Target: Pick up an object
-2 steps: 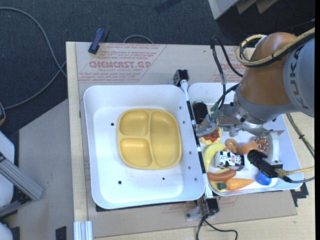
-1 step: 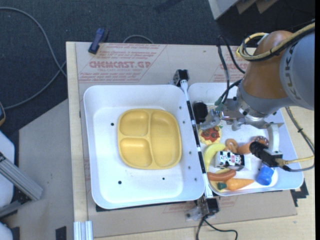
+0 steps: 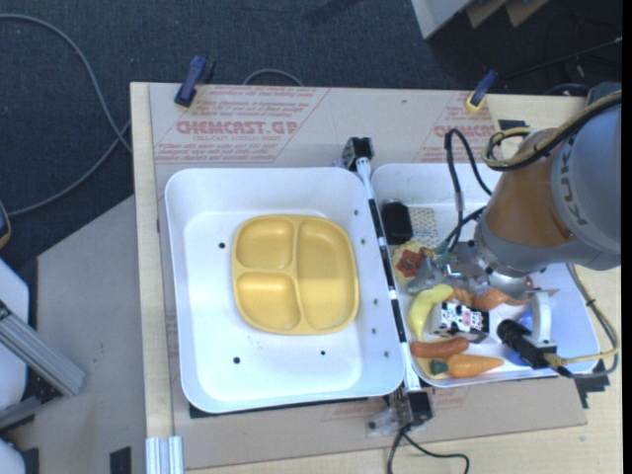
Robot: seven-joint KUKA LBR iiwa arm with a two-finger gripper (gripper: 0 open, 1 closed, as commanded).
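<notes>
End effector (image 3: 446,276) half hidden among toys (image 3: 449,329), fingers unclear

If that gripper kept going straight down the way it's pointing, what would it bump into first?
Probably the yellow banana, which lies right beneath the gripper in the right bin, with the black-and-white packet just beside it. Depth is hard to judge from this slanted view.

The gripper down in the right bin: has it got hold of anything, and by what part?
Cannot be told. The gripper sits low among the toys in the right bin, just above the banana, but no hold is visible.
</notes>
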